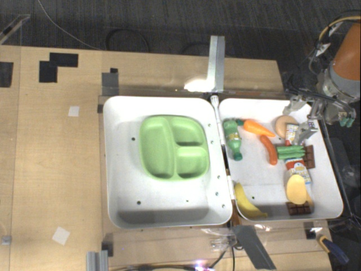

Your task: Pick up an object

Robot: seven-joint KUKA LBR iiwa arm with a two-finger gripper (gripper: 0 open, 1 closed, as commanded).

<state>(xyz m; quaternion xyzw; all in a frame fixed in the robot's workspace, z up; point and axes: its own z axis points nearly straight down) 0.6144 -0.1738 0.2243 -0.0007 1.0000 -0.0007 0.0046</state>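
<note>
A yellow plastic banana [247, 203] lies at the right white bin's [333, 176] near-left corner. The metal two-finger gripper [303, 119] hovers at that bin's far right, fingers apart and holding nothing, beside a tan egg-shaped toy [284, 122]. A green divided plate [172, 147] sits in the left white bin [121, 168].
</note>
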